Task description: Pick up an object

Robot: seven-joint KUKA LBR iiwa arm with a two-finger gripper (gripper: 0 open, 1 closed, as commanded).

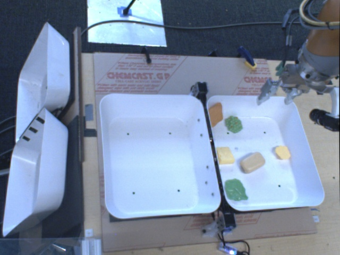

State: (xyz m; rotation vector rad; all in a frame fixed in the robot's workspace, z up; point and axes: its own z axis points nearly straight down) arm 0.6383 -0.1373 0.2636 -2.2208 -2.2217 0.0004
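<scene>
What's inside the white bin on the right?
The right bin holds six small things: an orange piece, two green lumps, two yellow blocks and a tan block. Nothing is covered.

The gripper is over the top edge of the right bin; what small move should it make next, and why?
Probably it should move down-left in the view, toward the green piece. The gripper hangs open above the far rim of the right bin with nothing between its fingers, and that piece, beside the orange piece, looks like the nearest object.
</scene>
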